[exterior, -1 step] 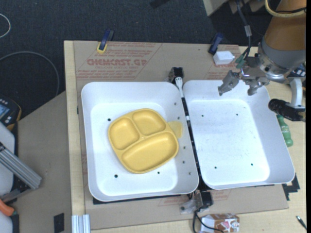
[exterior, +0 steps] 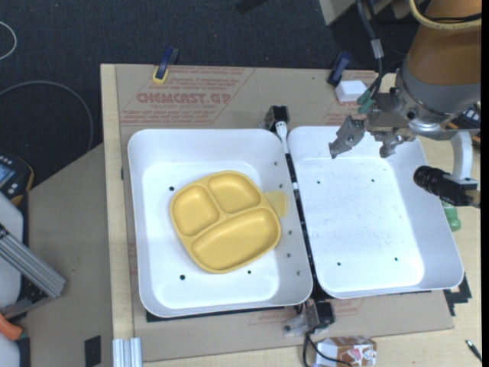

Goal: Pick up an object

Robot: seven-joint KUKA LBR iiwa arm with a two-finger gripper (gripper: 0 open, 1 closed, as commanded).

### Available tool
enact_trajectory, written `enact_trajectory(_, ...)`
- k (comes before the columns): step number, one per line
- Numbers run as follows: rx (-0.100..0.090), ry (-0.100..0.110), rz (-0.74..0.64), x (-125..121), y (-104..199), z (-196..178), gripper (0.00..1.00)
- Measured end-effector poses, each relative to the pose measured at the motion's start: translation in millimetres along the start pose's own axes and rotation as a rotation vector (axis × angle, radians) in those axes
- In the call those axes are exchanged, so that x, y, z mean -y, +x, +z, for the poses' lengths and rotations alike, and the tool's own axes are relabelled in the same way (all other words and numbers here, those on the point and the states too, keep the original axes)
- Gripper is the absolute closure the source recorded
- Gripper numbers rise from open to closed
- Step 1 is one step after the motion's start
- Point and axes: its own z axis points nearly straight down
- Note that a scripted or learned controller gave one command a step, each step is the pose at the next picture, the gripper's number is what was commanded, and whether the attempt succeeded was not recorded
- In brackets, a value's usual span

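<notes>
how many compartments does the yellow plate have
3. The yellow plate lies in the left bin: two small compartments side by side on its far half, one long compartment across its near half.

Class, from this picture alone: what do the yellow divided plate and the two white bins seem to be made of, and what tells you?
Yellow divided plate: likely moulded plastic, smooth with a soft sheen; rounded compartment ridges and even colour suggest it.
White bins: probably thin formed plastic, glossy; rounded corners and soft highlights on the rims. Painted metal cannot be ruled out.

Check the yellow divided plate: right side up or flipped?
Right side up. The yellow divided plate lies flat in the left bin with its three compartments facing up toward the camera.
</notes>
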Motion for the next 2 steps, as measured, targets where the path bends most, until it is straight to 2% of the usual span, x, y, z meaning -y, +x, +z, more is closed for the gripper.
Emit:
enact_trajectory(1, 0.000, -0.011, -0.002, 47.8, 53.1, -127.6, 0.00)
enact_trajectory(2, 0.000, -0.006, -0.001, 80.5, 106.6, -187.7, 0.00)
